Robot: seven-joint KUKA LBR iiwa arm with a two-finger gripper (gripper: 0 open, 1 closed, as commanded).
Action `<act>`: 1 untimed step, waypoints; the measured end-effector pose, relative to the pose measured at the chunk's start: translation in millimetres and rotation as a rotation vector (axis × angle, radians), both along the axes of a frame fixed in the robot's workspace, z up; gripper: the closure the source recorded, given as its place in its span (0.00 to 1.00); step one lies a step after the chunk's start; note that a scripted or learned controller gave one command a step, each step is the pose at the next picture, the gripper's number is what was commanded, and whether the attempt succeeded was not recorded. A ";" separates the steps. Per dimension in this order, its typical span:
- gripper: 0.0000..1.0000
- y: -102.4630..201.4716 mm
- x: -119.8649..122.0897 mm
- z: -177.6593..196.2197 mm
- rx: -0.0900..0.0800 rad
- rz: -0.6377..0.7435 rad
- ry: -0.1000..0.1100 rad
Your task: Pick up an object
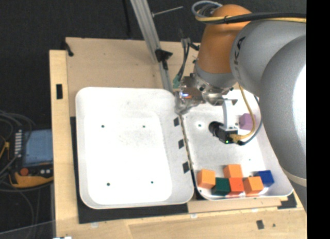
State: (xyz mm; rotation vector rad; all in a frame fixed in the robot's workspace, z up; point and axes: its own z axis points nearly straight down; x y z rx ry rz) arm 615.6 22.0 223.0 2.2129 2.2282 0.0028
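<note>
Lying along the near wall of the right bin (206,145): several orange blocks (207,177), one green block (222,186), one blue block (265,177). Farther back, by its right wall: purple piece (246,121). Over its far left corner: hand (185,99), grip state cannot be told.

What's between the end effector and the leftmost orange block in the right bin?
Nothing: the camera view shows bare floor of the right bin between the end effector and the orange block.

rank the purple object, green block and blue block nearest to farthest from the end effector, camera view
From the end effector at the right bin's far left corner:
1. purple object, right side, mid-bin
2. green block, at the near edge
3. blue block, near right corner
</note>
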 end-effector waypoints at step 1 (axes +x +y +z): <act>1.00 49.5 23.5 -4.1 0.001 0.000 0.000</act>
